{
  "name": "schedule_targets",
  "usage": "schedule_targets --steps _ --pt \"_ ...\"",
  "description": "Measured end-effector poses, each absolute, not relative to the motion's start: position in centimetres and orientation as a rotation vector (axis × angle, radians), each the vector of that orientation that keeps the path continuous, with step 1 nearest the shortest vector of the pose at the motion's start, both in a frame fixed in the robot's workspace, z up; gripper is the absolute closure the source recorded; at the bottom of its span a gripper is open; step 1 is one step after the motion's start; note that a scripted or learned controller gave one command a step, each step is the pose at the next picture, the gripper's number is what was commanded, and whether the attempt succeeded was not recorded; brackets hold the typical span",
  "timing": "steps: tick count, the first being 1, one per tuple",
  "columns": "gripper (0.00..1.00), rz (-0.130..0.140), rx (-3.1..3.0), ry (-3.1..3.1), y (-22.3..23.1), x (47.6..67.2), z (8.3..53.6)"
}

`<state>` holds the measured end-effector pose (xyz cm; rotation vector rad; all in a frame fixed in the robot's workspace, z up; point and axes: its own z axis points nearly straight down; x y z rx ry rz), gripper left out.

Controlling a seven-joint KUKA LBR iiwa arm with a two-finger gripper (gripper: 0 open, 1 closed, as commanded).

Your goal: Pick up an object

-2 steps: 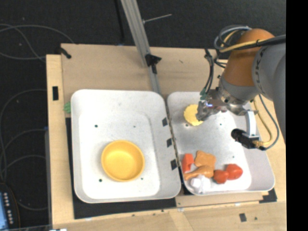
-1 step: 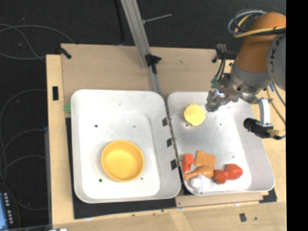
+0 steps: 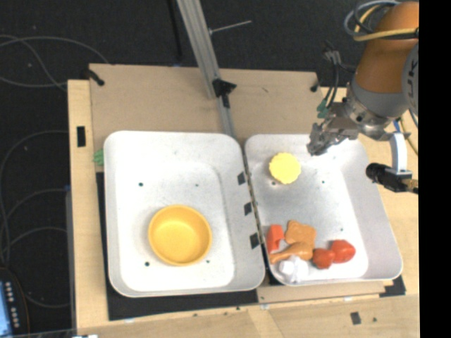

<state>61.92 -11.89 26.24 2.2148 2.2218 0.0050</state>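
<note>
White plastic bins sit side by side on a tan bench (image 3: pixel 162 97). Left bin (image 3: pixel 127 160) holds a round yellow bowl (image 3: pixel 180 234). Right bin (image 3: pixel 352 189) has a flat yellow disc (image 3: pixel 285 168) near its far edge, with open floor mid-bin, and a cluster (orange, red, tan, white pieces) (image 3: pixel 304 251) at the near edge. Gripper (image 3: pixel 318 146) hangs over the far rim, just right of the disc; finger state unclear.
</note>
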Motion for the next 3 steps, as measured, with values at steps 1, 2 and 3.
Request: schedule_targets --steps 1,2,3 --pt "1.00 0.003 2.213 2.230 -6.3 60.9 26.9" --pt "1.00 0.001 2.218 2.225 -0.8 60.4 27.3" --pt "1.00 0.001 2.214 2.231 4.8 59.1 27.3"
